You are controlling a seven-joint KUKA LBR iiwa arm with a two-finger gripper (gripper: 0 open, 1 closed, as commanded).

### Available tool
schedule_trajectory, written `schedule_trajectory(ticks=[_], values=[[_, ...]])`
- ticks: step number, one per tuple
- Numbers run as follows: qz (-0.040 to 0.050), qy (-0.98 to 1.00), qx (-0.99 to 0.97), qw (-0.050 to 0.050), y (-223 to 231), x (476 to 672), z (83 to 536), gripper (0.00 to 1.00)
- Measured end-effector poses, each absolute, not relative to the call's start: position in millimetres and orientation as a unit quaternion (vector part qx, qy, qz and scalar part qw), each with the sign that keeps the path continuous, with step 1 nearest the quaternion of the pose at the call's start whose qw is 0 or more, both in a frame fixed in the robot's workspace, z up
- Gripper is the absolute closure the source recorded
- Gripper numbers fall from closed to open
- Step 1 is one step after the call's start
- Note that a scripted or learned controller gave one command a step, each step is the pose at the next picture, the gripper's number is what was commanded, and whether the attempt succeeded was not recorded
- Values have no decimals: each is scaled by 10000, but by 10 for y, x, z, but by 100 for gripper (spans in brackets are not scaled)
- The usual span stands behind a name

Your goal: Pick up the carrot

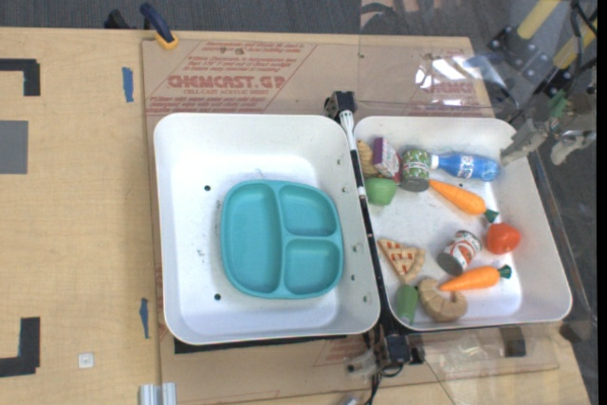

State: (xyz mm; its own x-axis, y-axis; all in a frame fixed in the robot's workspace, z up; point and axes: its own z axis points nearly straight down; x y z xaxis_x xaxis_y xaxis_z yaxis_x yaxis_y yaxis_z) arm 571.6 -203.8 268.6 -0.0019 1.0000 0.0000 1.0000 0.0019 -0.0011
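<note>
"Carrot position, for the log?" (observer)

"Two candidates, both in the right shallow white plastic bin (545, 242). The orange plastic carrot with a green top (460, 197) lies at a slant mid-bin, just below the blue plastic bottle (466, 167), with its green end touching or nearly touching the round red toy tomato (503, 238). The second orange carrot (472, 279) lies lower, near the front wall, just beside the tan bread piece (443, 300)." (me)

"Your claw?" (observer)

"My grey two-finger claw (520, 145) is at the far right corner of that bin, over the rim, close to the bottle's end. Apart or together: I cannot tell from this angle. Nothing is seen clamped in it. It is well apart from the second carrot and nearer the first, touching neither." (me)

"Other contents?" (observer)

"Same bin: a small green-labelled tin (414, 168) by the bottle, a green rounded toy (381, 192) at the left wall, a toy pizza slice (401, 258) and a small red-and-white can (461, 249). The left white bin (180, 232) holds a teal divided plate (281, 240), lying flat." (me)
</note>
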Motion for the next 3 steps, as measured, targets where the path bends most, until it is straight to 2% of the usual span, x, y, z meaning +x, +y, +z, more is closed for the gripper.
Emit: schedule_trajectory(ticks=[1, 2, 3], values=[[38, -7089, -7052, 76, -2036, 5623, 1160, 0], [-19, -6804, -7328, -31, -1866, 6032, 879, 0], [-38, -6812, -7321, -58, -1861, 6055, 1005, 100]])
